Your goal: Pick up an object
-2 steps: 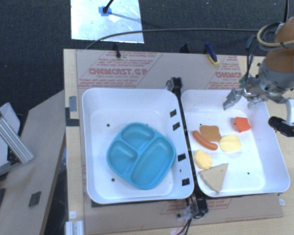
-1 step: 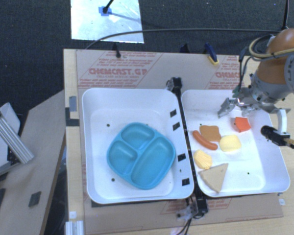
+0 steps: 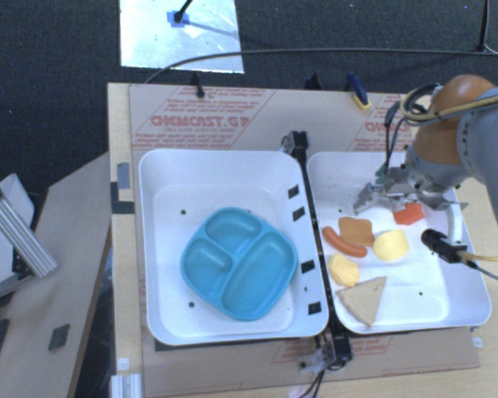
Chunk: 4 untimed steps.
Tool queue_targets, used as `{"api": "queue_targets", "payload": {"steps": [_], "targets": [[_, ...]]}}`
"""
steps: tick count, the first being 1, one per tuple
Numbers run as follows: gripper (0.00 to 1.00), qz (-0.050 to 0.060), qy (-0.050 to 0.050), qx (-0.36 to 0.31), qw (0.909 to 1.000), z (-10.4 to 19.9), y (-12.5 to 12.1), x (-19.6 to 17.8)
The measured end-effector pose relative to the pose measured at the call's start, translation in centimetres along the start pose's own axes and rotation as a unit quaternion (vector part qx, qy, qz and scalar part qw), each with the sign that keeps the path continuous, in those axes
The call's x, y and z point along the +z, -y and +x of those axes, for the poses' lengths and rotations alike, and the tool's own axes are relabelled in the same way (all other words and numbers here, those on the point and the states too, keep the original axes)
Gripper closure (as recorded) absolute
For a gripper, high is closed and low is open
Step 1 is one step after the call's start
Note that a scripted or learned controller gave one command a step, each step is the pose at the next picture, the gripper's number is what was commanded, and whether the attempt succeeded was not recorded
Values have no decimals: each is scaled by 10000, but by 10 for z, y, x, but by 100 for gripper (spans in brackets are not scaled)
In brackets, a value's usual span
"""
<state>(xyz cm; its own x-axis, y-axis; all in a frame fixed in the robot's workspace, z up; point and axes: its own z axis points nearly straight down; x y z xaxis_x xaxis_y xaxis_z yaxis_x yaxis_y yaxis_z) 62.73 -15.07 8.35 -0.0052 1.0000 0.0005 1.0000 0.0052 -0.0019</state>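
Sitting in the right bin [image 3: 469,301] is a little pile of toy food: a red-orange chunk [image 3: 409,214] up near the back, an orange-brown slab [image 3: 356,229] lying on a reddish hot dog [image 3: 344,242], a pale yellow round piece [image 3: 391,245] just right of those, a smaller yellow piece [image 3: 343,269] below, and a tan wedge [image 3: 363,299] nearest the front wall. The red-orange chunk looks blocky and bright, and it's right under the wrist, so its upper part is hidden by the arm [image 3: 473,135]. The gripper [image 3: 380,191] hangs low over the back of that bin, just left of the chunk, with its metal fingers splayed apart and nothing between them as far as I can see. It's small and kinda blurry there though, so the exact fingertip shape is hard to make out. Over in the left bin [image 3: 162,222] there's a blue divided plate [image 3: 239,263] lying flat, tilted diagonally, three compartments. The arm is cut off at the right edge.
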Motion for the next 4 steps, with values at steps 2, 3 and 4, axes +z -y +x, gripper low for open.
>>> {"api": "queue_targets", "payload": {"steps": [2, 3, 4], "targets": [[100, -37, 11, -5, 10000, 0, -2, -13], [100, -49, 14, 21, 10000, -9, -2, -74], [100, -49, 13, 3, 10000, -9, -4, -129]]}}
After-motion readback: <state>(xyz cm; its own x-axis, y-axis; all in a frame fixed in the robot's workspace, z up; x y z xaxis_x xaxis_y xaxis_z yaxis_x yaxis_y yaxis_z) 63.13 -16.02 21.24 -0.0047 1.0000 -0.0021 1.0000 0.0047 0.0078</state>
